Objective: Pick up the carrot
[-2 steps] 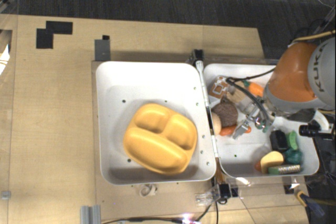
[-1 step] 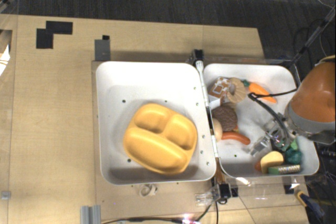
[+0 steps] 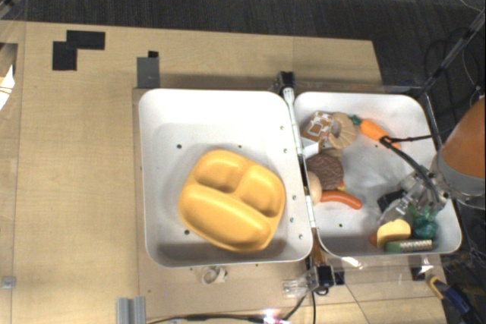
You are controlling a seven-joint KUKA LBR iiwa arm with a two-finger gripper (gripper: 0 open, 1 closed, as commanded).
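No readable writing. 2 white bins on table (image 3: 76, 186). Left bin (image 3: 163, 125): 1 big smooth yellow lobed pepper-like lump (image 3: 230, 198). Right bin (image 3: 414, 106): carrot (image 3: 372, 130), orange, tapered, near far wall; waffle-patterned piece (image 3: 329, 128), brown patty (image 3: 326, 171), red sausage (image 3: 342, 199). Gripper (image 3: 416, 202) low at near right corner; jaws' state unclear.

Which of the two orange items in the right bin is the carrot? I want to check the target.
The carrot lies at the right bin's top edge, short and bright orange; the reddish sausage lies lower, mid-bin.
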